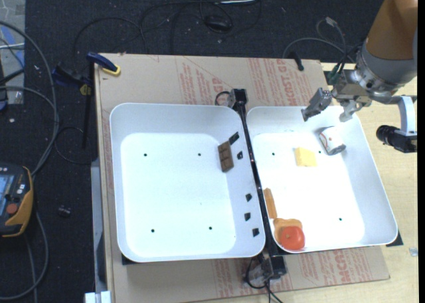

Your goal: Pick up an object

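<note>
Fingers of the hand point(330, 107) stand spread apart with nothing between them, above the far edge of the right bin point(372, 192). In that bin lie a yellow block point(305, 157), a small white and red object point(330, 141) just below the hand, and a red tomato point(291, 236) at the near left corner. A brown bar point(226, 157) rests in the left bin point(133, 182).

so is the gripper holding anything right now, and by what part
Nothing is held. The gripper hangs open above the right bin's far edge, with nothing between its fingers.
</note>
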You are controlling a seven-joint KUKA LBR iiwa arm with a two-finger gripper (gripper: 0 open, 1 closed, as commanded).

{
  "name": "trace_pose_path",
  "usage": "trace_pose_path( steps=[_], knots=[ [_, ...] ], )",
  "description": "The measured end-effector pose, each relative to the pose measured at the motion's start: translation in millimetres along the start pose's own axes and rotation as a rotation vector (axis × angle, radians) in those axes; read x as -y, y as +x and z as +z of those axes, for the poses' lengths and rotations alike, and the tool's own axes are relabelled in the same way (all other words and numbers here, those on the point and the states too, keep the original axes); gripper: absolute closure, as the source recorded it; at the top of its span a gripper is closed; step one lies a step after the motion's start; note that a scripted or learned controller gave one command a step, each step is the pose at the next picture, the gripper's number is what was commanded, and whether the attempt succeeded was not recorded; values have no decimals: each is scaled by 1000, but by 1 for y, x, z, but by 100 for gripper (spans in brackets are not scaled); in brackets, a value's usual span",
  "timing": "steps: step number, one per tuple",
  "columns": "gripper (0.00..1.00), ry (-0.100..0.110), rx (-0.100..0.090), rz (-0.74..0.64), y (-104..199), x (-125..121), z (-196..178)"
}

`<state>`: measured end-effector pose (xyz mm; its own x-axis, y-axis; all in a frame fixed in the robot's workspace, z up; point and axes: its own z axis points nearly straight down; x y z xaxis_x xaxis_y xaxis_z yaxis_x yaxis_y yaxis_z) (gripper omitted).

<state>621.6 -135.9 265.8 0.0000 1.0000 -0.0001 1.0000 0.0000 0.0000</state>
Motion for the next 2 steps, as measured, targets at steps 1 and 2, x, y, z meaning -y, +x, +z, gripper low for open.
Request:
trace_pose_path(
  steps=[1,2],
  knots=[
    [0,3,0,1,-24,-36,30],
    [0,1,0,-1,-22,-37,43]
  ],
)
